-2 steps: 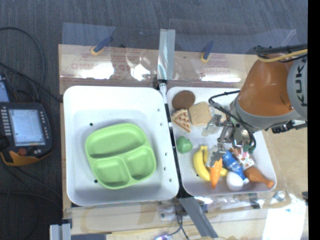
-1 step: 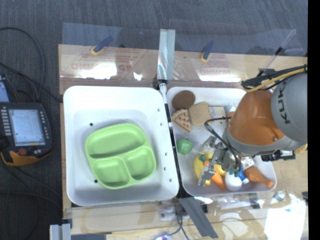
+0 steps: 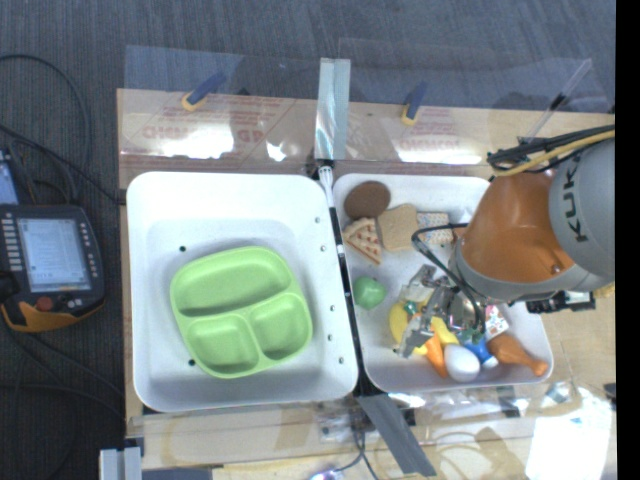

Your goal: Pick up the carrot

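Reach step: gripper point(image 3: 437, 313) low in the right bin point(image 3: 520, 368), in a toy pile; can't tell its state. Carrot point(image 3: 437, 353), judged to be the orange piece at the pile's near edge, just beside an egg point(image 3: 462, 362). Next: centre on the carrot, close, lift

bins point(image 3: 150, 298) white | divided plate point(image 3: 240, 310) light green | ball point(image 3: 369, 292) green | cookie point(image 3: 367, 198) brown | pizza slice point(image 3: 364, 240) tan, red spots | carrot point(image 3: 437, 355) orange | egg point(image 3: 462, 363) white | arm band point(image 3: 510, 233) orange | floor point(image 3: 300, 13) dark grey
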Action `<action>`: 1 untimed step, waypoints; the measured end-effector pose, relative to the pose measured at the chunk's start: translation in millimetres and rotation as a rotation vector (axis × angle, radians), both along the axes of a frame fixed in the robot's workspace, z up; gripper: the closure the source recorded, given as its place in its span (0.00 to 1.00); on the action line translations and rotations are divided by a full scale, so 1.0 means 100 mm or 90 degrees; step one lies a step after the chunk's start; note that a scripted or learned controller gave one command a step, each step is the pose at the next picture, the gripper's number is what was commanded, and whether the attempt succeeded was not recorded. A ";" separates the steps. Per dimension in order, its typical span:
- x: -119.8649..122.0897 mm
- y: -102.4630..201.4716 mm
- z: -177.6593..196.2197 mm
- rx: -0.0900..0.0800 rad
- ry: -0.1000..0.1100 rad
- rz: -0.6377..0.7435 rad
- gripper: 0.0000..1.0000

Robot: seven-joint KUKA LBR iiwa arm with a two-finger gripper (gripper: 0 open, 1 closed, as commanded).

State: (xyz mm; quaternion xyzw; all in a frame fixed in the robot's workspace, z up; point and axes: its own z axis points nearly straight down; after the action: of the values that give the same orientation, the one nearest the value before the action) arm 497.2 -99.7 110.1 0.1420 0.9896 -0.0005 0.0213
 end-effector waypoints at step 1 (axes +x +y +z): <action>-0.12 0.55 0.75 0.001 0.025 0.163 1.00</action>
State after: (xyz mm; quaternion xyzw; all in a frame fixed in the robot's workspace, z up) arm 485.1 -44.9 184.7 0.0147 0.9999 0.0000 0.0019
